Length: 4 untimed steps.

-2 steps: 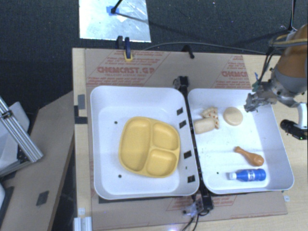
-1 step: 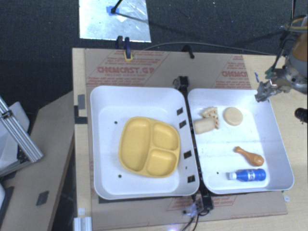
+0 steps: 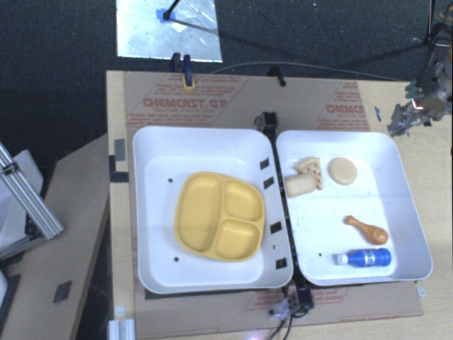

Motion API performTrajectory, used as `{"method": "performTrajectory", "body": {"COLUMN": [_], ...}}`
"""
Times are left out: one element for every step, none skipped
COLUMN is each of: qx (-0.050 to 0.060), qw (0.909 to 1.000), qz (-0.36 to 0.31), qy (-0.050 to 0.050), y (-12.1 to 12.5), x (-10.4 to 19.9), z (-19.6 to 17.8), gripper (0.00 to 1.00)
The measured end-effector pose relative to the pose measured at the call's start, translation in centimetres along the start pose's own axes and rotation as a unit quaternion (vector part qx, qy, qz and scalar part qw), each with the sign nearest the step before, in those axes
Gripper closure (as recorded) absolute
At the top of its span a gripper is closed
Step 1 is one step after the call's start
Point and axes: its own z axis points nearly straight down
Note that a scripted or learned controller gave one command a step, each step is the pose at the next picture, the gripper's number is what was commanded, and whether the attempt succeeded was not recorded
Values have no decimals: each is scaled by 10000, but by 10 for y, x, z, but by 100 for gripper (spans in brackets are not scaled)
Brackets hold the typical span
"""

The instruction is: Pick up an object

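Whether the jaws are spread or pressed together cannot be told; the gripper (image 3: 414, 112) sits blurred at the right edge, above the right-hand shallow white bin (image 3: 407, 190) and well apart from its contents. Nearest below lie a round beige biscuit-like disc (image 3: 343, 171) and pale bread-like toy pieces (image 3: 303, 178). Further down, the brown plastic drumstick (image 3: 367, 229) looks light and rigid; its narrow neck seems the best hold. The blue-labelled small bottle (image 3: 365, 258) would likely roll.

The right bin (image 3: 403, 183) has bare floor through its middle and left side — food pieces (image 3: 318, 176) crowd the upper part, a drumstick (image 3: 367, 229) and bottle (image 3: 364, 258) the lower right. A yellow tray (image 3: 219, 216) takes up most of the left bin (image 3: 156, 190).
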Motion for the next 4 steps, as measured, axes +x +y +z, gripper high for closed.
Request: {"method": "performTrajectory", "body": {"qx": [30,41,40,45], "qw": [10000,10000,10000,10000], "qz": [-9,-13,-21,-16], "qy": [15,17,23,23], "y": [-12,-20,-29,-47], "x": [53,108,165,212], "z": [-4,12,26,42], "gripper": [100,100,100,100]}}
